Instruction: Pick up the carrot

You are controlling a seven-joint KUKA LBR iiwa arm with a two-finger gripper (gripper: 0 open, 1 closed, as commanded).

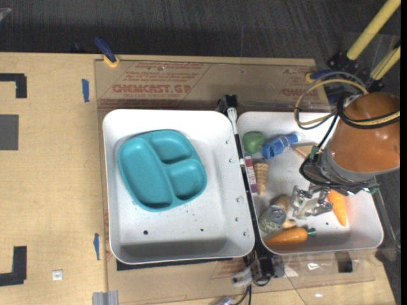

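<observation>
Carrot (287, 236) sits untouched, folks, lying on its side along the near wall of the right-hand bin (372, 234), orange body with a dark green stub pointing right, so the pick itself is not yet done. And there's a twist: a second orange carrot-like piece (338, 207) lies tilted just right of the claw, close by the arm's wrist, so there are two candidates in play. Arm (369, 138) reaches in from the right, its orange band looming over the bin, and the gripper (310, 202) is down low among the clutter, between those two orange pieces. Metal fingers (303, 203) show as a shiny tangle, and whether they are spread or closed, I honestly cannot tell from this angle; nothing orange is visibly between them, so I call it empty-handed for now. A small tin (273, 217) sits just left of the claw, crowding it, with a green ball (253, 141) and a blue bottle (278, 146) farther back. Over in the left bin (127, 234) rests a teal divided tray (162, 168), well apart from the action. My read: approach made, but closing, gripping and lifting are all left to do.
</observation>
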